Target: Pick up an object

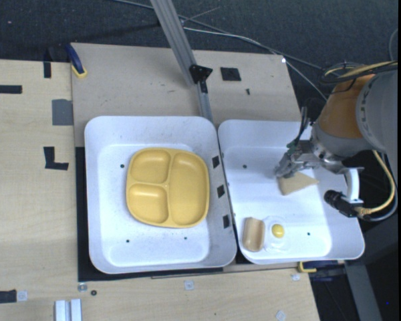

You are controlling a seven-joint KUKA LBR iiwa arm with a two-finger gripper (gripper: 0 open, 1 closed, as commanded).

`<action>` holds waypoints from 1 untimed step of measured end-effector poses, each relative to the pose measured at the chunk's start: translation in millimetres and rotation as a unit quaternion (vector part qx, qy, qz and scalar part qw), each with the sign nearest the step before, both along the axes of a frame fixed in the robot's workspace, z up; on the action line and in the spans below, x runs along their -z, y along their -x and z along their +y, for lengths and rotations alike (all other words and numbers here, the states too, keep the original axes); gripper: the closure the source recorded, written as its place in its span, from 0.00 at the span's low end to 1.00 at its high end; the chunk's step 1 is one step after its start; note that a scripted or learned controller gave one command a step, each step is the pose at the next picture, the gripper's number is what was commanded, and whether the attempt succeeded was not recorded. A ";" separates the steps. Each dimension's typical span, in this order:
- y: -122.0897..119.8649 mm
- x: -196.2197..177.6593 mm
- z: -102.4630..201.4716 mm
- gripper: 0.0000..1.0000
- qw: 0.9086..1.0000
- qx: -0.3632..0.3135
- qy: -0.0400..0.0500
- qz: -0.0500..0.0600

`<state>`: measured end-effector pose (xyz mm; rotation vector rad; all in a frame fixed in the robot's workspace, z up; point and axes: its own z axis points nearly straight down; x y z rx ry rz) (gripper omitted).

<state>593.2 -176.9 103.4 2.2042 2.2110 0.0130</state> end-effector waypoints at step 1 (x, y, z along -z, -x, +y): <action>-6.2 -46.3 -5.8 1.00 1.000 0.001 -0.003 0.009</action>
